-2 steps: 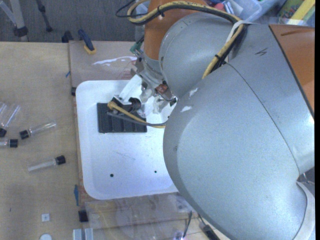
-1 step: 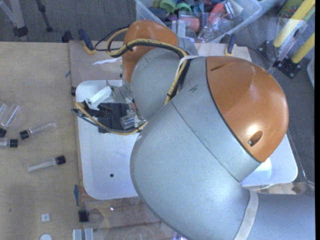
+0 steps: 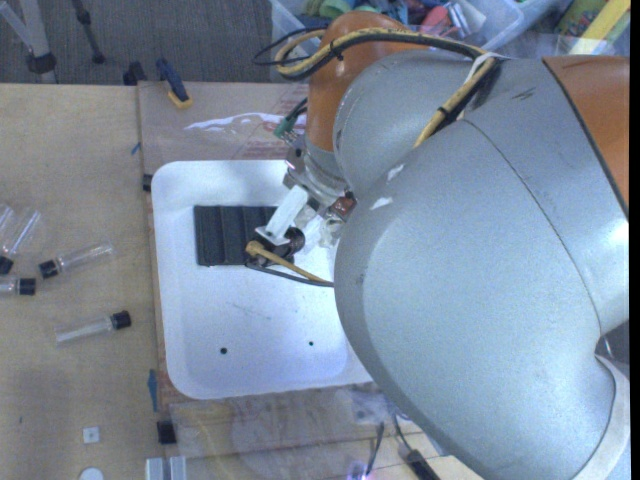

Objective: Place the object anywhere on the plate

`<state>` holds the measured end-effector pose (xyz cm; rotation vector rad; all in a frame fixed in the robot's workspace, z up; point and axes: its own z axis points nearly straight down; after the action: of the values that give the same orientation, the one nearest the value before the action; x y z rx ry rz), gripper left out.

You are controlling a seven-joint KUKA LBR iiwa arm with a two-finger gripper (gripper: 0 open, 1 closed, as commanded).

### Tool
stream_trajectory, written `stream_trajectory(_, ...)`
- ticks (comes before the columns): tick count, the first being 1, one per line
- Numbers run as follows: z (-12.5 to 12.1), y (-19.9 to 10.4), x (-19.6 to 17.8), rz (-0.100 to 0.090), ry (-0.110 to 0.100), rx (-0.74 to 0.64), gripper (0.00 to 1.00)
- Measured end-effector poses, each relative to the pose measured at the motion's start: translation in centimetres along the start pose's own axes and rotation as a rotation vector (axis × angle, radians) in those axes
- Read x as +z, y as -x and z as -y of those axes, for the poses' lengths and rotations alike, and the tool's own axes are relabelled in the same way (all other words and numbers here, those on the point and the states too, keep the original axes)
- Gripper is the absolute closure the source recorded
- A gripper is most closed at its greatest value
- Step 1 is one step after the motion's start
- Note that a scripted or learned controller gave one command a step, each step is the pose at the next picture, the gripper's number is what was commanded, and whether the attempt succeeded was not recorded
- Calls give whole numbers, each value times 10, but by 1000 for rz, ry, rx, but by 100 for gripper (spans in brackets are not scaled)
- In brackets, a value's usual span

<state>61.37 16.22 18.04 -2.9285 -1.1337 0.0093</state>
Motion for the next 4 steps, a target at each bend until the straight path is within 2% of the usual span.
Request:
stream_trajectory(1,44,-43,92,-9,0,541,100)
stream_trajectory(2,51,-39,-53,-1,2,62,100)
stream_trajectory(3,51,-39,-53,-1,1,63,0)
stream_trajectory(4,77,15,59,1,-1,258,0)
